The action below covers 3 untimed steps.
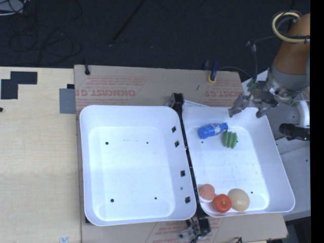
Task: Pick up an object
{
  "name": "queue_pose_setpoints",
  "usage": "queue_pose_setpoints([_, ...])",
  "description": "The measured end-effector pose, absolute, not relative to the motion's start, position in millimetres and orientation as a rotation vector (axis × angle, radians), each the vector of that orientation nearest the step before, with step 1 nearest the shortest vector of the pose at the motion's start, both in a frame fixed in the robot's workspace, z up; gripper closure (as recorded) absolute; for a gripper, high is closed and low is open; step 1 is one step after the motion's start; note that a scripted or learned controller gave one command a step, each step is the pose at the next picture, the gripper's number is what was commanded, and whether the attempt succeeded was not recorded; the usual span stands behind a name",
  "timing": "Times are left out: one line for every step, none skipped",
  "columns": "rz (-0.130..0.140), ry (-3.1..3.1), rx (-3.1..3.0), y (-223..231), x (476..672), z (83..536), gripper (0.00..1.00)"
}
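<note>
My gripper (249, 109) hangs over the far right corner of the right bin (273, 156), fingers spread open with nothing between them. A blue bottle (212, 130) lies on its side in the bin's far part, down and to the left of the gripper. Beside it sits a small green ridged object (230, 138). At the bin's near edge lie a pink round piece (206, 191), a red tomato-like ball (221, 203) and a tan round object (239, 199), close together.
The left bin (91, 135) stands beside the right one, joined by a black divider strip (183, 151). Both rest on brown cardboard (131, 85). A black knob and cables (293, 131) sit just right of the right bin.
</note>
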<state>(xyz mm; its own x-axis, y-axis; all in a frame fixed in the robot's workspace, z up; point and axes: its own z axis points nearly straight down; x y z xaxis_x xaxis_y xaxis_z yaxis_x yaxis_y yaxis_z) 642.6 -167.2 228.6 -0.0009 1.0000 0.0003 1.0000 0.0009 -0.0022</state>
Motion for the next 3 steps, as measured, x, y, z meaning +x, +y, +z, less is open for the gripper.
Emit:
queue_pose_setpoints([-0.001, -2.222, -2.229, -207, 587.0, 323, 0.0])
queue_pose_setpoints([-0.007, -2.224, -2.235, -216, 526.5, 442, 0.0])
queue_pose_setpoints([-0.006, -2.228, -2.229, -215, 476.9, 545, 0.0])
